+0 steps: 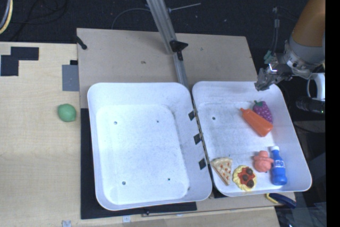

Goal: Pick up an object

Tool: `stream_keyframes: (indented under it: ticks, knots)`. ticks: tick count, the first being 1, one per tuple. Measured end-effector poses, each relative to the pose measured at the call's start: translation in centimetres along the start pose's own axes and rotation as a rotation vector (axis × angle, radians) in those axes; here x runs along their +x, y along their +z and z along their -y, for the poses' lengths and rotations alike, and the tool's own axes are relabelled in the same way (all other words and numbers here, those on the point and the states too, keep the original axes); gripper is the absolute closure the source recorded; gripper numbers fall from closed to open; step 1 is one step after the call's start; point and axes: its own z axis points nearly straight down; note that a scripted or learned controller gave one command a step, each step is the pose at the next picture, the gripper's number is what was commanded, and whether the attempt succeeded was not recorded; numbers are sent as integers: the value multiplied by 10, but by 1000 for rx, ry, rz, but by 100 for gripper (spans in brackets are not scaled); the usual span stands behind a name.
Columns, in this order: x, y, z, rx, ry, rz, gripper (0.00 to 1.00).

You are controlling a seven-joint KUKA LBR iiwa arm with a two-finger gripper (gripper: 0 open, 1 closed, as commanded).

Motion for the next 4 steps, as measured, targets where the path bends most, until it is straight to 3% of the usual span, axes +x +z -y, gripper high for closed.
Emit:
stream_keyframes:
  ticks: [1,2,4]
  knots:
    - [-1,-44,-1,0,0,0,100]
    - [50,-32,23,4,-3,-2,100]
    - [151,-47,58,3,-4,-2,100]
